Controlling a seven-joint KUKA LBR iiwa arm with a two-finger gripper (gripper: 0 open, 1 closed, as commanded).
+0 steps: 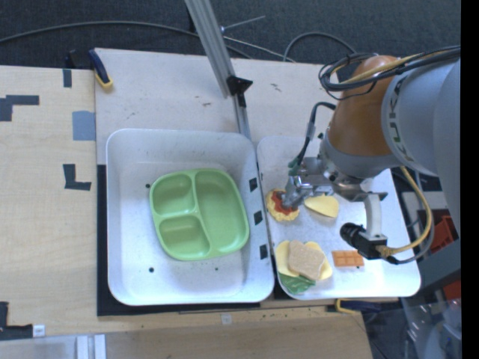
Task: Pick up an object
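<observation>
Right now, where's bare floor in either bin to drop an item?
Left bin: bare strips all round the green divided plate, widest along its near wall and far side. Right bin: crowded. The pincer sits over the red-and-yellow toy food, with the yellow wedge, sandwich and orange block close by. Small gap at its near right corner.

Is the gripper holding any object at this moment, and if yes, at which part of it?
It cannot be told. The gripper sits low in the right bin, right beside the red and yellow toy food, but nothing is visibly between its jaws.
</observation>
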